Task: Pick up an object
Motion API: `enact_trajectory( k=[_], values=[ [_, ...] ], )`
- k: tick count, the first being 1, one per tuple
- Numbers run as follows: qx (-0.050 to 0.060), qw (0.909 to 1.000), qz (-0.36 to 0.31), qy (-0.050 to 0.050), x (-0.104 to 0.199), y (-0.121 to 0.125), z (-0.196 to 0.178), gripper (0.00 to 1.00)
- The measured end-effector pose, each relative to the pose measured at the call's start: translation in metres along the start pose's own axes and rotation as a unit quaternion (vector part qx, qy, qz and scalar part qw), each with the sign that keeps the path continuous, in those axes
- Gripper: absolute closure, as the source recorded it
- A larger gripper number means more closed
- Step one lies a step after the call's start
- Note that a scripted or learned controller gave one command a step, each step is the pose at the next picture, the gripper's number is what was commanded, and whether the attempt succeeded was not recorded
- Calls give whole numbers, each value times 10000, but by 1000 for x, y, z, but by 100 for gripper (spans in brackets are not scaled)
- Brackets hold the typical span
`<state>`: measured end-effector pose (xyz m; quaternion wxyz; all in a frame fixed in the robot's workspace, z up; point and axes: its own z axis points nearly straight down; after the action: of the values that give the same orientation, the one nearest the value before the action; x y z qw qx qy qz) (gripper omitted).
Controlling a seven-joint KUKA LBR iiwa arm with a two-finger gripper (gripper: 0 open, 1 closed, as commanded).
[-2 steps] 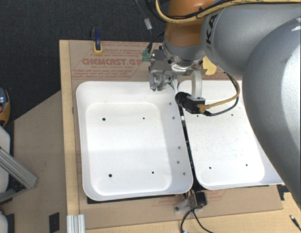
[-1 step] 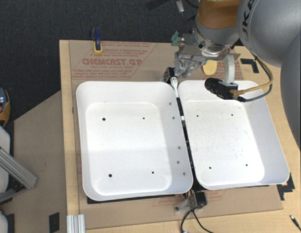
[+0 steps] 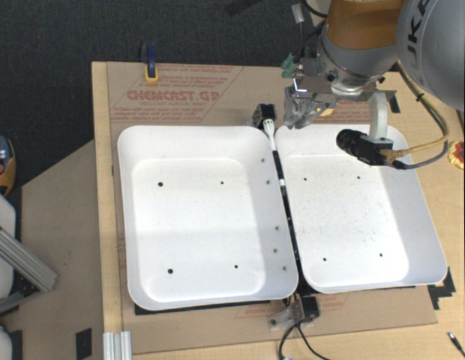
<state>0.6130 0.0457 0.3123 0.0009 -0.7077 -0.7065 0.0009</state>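
Near bench edge, small black clip (image 3: 306, 307) w/ cable, right at the seam btw both bins. Past it, view-left bin (image 3: 195, 223) and view-right bin (image 3: 360, 235) side by side, rims meeting along a thin black strip (image 3: 281, 193); white floors dotted w/ small dark marks, wide open room over each. Under both, cardboard sheet (image 3: 180, 88), blue-yellow clamp (image 3: 150, 61) at its far edge. At far rim of view-right bin, close to the seam, gripper (image 3: 301, 117) hanging just above. Can't tell how far open, nor whether holding anything. Can't tell where the object lies.
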Motion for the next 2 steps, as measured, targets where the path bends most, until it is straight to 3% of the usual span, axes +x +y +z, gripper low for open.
enact_trajectory(
  k=[1,2],
  values=[
    [-35,10000,2,-5,-50,4,-50,100],
    [15,10000,-35,7,24,27,57,100]
  ],
)
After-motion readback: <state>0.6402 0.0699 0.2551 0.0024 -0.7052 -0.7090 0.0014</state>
